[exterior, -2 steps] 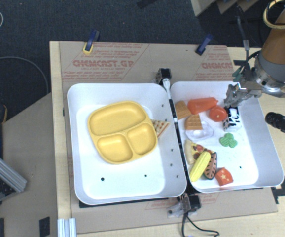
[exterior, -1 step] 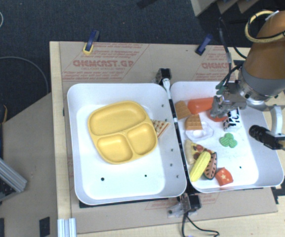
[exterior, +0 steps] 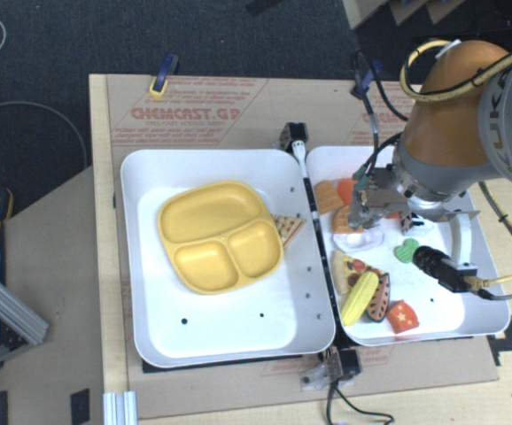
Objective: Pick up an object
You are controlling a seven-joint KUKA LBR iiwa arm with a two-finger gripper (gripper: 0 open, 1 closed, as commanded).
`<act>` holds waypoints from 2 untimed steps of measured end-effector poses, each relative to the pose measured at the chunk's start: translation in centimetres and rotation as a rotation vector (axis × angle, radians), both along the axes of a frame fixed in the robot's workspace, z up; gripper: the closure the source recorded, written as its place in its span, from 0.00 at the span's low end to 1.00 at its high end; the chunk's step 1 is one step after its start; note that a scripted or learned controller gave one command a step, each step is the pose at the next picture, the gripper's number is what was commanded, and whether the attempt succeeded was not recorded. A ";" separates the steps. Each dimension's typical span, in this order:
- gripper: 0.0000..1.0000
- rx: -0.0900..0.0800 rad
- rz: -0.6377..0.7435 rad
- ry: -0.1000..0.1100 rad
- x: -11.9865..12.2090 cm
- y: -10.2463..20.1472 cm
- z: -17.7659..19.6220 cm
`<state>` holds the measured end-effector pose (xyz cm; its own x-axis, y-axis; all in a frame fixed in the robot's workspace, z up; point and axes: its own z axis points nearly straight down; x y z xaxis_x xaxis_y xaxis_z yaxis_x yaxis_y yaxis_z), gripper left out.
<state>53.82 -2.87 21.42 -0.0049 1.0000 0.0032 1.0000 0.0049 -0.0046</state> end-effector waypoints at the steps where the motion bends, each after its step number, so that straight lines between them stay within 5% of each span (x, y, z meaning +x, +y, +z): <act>1: 1.00 0.001 0.001 -0.001 -3.0 5.6 0.7; 2: 1.00 -0.001 -0.001 0.000 -6.0 8.4 1.6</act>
